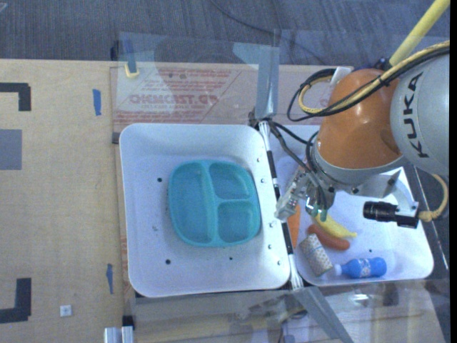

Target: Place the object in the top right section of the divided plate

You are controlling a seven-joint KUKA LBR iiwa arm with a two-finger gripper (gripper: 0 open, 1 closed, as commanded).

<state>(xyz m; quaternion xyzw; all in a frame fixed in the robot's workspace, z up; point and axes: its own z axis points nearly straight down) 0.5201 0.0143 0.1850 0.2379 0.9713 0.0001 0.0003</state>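
"KUKA" in black letters on the grey arm (428,113)

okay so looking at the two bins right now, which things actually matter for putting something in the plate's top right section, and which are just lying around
Part of the job:
teal divided plate in the left bin
gripper

Lying in the right bin, none singled out as the object:
banana
red sausage
blue bottle
grey speckled block

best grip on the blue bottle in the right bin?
Take the bottle across its blue body, coming straight down. It lies on its side, roughly left to right, white cap toward the grey roll, so set the fingers across the short width. Its right end sits near the bin wall; the middle looks freer.
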